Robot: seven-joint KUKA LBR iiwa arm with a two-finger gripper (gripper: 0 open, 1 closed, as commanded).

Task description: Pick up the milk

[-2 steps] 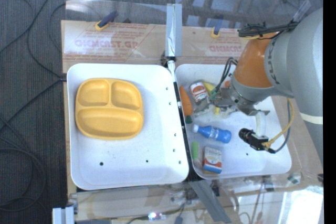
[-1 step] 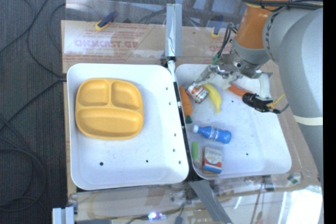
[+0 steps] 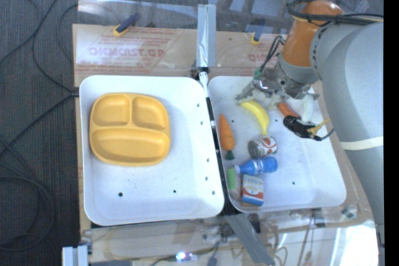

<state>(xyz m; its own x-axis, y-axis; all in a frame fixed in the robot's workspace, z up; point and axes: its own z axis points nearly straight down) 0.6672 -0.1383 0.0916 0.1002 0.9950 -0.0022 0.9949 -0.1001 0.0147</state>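
My arm [image 3: 361,90] runs off the right edge, and its bulk hides the right bin's [image 3: 324,193] far right rim. My wrist covers part of an orange item [image 3: 285,108] beside the banana [image 3: 257,114]; I cannot name it. The milk carton's [image 3: 252,189] print is too small to read.

You're looking down on dark grey carpet [image 3: 37,71] crossed by loose cables [image 3: 19,152]. On it stands the plywood counter [image 3: 137,50]. Daylight glares off its clear rear panel [image 3: 156,9].
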